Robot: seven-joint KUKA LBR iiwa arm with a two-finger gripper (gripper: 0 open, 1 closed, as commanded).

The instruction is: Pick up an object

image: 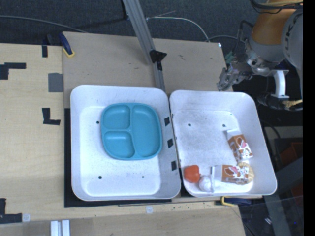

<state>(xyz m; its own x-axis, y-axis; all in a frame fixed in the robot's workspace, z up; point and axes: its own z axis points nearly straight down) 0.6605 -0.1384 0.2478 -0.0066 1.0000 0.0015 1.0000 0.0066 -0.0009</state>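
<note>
Up by the right bin's (256,107) far rim, gripper (227,80) hovering over bare bench, finger spread too blurred to tell, nothing visibly held, two printed snack packets (239,147) and an orange toy (191,173) near the bin's front corner, blue divided plate (131,131) in left bin (83,146).

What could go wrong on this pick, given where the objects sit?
1. The two snack packets, orange piece and white piece crowd the right bin's near-right corner, so its walls may block the fingers.
2. They lie close together; a grasp may nudge neighbours.
3. The gripper sits outside the bin's far edge.
</note>
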